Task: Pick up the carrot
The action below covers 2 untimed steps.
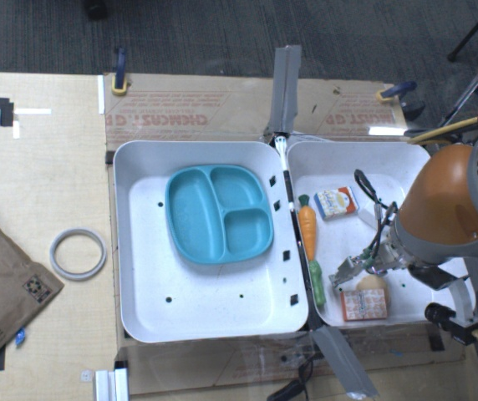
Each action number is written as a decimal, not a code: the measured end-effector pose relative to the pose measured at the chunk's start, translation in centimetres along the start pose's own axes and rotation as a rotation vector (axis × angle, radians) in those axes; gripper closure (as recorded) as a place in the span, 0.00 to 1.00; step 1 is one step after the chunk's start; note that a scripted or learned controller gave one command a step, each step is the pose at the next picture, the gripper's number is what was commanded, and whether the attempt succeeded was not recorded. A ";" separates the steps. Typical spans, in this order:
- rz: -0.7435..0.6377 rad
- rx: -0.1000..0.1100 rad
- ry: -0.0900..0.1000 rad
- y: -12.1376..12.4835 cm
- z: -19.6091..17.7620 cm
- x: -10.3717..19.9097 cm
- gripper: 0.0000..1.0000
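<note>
The arm (452, 199) reaches in from the right over the right bin (389, 153), its orange band bulking above the wrist and hiding much of that bin's right half. The wrist points down and to the left, so the pincer (348, 270) sits low in the near part of the right bin, just left of a small red-and-white packet (363, 304) that lies against the near wall. How wide the pincer stands cannot be told from this slanted view; nothing is visible between its tips. The carrot (307, 228) lies along the left wall of the right bin, its green top toward the far side and its orange body running toward the near side, apart from the pincer and to its left. A green, stick-like item (316, 281) lies in line with the carrot, nearer along the same wall. A small white carton with blue and orange print (336, 202) rests farther back, right of the carrot's top. The left bin (139, 249) holds a teal divided plate (219, 214). On the surface (30, 165) to the left lie a grey ring (78, 252) and a brown cardboard piece (1, 295).
</note>
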<state>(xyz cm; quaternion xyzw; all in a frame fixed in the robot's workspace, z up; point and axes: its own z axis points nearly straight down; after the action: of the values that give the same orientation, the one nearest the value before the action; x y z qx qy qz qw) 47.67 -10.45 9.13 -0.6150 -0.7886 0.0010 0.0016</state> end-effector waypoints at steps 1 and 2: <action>0.166 0.000 -0.002 7.3 -9.9 6.9 0.00; 0.144 0.001 -0.001 3.6 -9.9 11.6 0.00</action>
<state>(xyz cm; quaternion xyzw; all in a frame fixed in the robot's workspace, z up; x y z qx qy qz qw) 48.34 1.65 19.01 -0.6703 -0.7421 0.0021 0.0014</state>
